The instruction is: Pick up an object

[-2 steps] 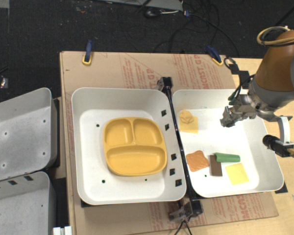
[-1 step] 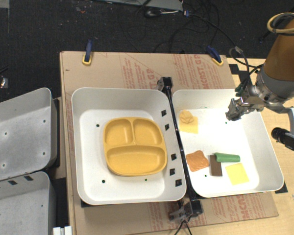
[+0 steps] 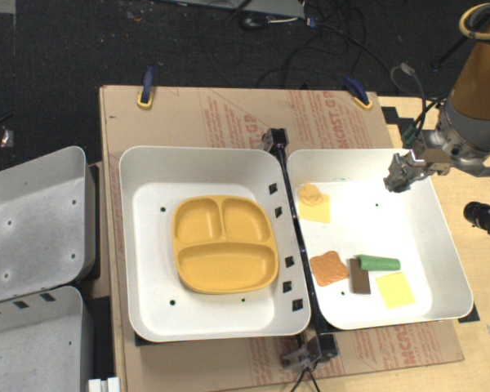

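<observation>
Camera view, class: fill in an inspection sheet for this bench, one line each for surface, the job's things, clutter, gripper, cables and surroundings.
Surface: brown board held by two clamps at its far edge, bearing the left bin and right bin side by side.
Job's things: in the right bin, pale yellow piece near the far left; orange piece, brown block, green piece and yellow square clustered near the front.
Clutter: yellow divided plate in the left bin.
Gripper: gripper above the right bin's far right corner, nothing seen between its fingers.
Cables: black cables on the floor beyond the board.
Surroundings: dark floor; white trays at left.
</observation>
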Motion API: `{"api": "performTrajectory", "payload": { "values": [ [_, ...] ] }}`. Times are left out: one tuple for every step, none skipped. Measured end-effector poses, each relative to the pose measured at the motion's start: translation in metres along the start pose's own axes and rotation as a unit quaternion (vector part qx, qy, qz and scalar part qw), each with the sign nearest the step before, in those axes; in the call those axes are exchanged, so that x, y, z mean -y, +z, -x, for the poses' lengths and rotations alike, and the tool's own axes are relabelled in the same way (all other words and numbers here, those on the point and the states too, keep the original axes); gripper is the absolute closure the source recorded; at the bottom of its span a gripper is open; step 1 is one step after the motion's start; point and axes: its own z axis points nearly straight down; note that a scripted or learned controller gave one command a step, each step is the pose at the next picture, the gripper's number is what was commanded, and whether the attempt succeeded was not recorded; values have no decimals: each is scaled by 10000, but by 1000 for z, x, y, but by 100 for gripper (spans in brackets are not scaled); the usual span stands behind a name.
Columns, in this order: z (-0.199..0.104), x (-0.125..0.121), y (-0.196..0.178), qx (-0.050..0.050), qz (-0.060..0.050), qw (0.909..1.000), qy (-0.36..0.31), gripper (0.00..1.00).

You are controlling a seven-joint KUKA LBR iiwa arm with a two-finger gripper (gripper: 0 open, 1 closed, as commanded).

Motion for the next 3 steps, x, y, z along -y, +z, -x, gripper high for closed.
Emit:
{"api": "performTrajectory", "payload": {
  "values": [
    [-51, -15, 21, -11, -28, 10000, -20, 100],
    [-108, -31, 20, -12, -9, 10000, -28, 100],
    [-157, -42, 42, -9, -27, 10000, -19, 100]
  ]
}}
